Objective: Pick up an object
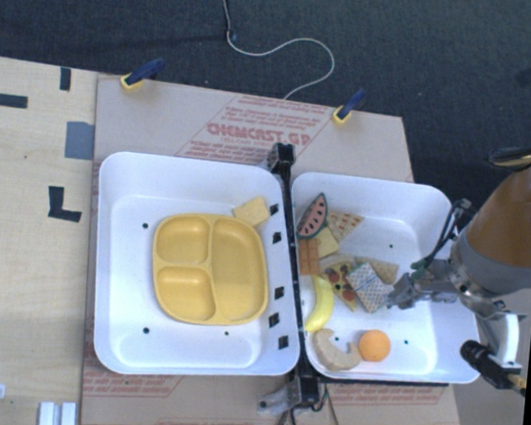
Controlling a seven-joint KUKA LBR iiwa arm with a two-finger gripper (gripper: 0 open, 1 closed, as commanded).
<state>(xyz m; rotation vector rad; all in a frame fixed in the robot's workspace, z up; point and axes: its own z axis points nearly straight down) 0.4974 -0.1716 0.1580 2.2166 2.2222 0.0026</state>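
Observation:
The right bin (pixel 436 208) holds a heap of toy food along its left side. There is a watermelon slice (pixel 313 215), a tan wedge (pixel 343 226), a pizza-like piece (pixel 340 279), a grey checkered piece (pixel 368 287), a banana (pixel 320 305), a beige bread ring (pixel 333 351) and an orange ball (pixel 375 346). My gripper (pixel 404 293) is low inside this bin, just right of the grey checkered piece, and I see nothing held in it.
The left bin (pixel 116 238) carries a yellow divided plate (pixel 209 269) and a small pale yellow block (pixel 252 211) at its upper right. A black divider (pixel 283 256) runs between the bins. The arm's orange band (pixel 513 216) hangs over the right bin's right wall.

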